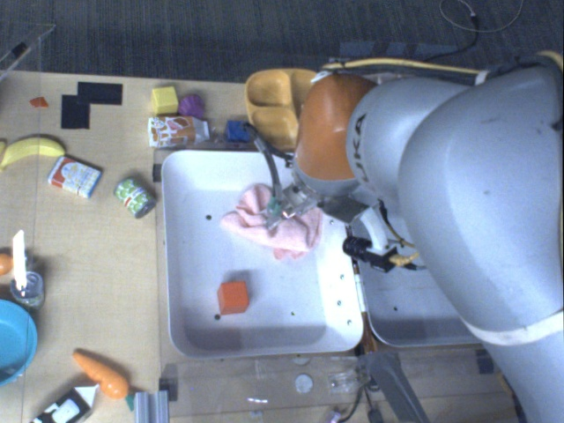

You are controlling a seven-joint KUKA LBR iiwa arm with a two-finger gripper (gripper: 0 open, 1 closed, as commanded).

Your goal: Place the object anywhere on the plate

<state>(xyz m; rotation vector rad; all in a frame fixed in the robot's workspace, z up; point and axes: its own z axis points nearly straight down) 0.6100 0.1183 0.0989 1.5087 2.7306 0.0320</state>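
A crumpled pink cloth [269, 223] lies in the upper middle of the left white bin [189, 315]. My gripper [282, 210] is down on the cloth's centre, touching it, with the grey arm and its orange band [330, 135] reaching in from the right. A small orange-red cube [233, 297] rests lower in the same bin, apart from the gripper. A blue plate [13, 342] sits at the bench's far left edge, partly cut off.
The right bin [414, 320] is mostly hidden under the arm. On the bench to the left lie a banana [31, 151], a small carton [75, 176], a green can [134, 196] and a carrot [101, 374]. Several small items and a yellow object [269, 104] line the bin's back edge.
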